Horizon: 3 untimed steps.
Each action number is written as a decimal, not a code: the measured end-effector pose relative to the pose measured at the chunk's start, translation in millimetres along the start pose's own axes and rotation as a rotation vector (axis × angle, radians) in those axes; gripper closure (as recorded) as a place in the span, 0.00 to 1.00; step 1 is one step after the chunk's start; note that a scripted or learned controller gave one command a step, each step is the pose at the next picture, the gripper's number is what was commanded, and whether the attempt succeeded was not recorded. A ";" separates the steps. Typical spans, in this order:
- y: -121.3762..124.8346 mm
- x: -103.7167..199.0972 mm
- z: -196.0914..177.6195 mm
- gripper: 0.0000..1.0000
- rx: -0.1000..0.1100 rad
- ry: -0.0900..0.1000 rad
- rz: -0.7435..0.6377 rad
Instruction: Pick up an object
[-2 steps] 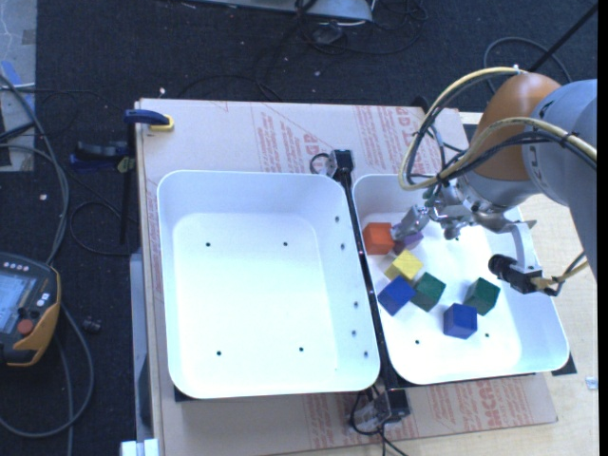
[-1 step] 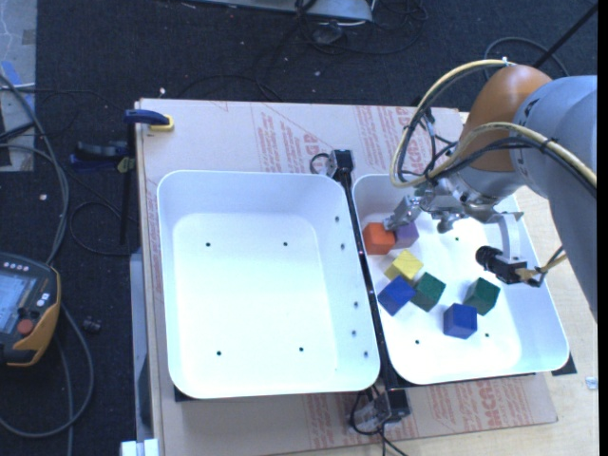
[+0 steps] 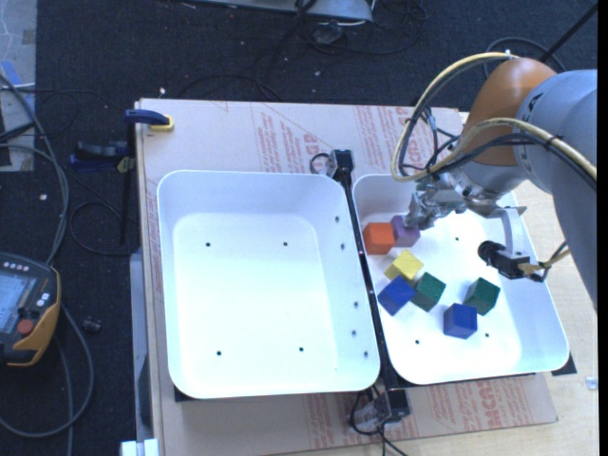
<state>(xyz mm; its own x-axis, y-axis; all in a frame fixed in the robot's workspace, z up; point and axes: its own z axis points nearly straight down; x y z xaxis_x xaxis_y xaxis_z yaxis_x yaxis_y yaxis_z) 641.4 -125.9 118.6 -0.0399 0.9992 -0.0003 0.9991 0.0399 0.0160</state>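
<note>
In the right white bin, gripper, grasp state unclear, over a purple cube.

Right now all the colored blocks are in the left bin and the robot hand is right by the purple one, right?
Not quite. The camera view shows the blocks in the right bin, not the left. The gripper is indeed right by the purple block.
</note>
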 end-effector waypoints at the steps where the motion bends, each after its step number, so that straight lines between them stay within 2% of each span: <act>1: -0.1 -0.1 0.4 0.00 0.001 0.000 0.000; 2: -8.1 7.7 10.0 0.00 0.003 -0.002 0.024; 3: -6.4 9.1 -2.4 1.00 -0.001 -0.001 0.022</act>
<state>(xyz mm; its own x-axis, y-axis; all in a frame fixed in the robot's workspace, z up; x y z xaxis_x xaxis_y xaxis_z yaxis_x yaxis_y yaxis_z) 634.6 -117.1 120.9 -0.0180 0.9998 -0.0013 0.9997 0.0181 0.0170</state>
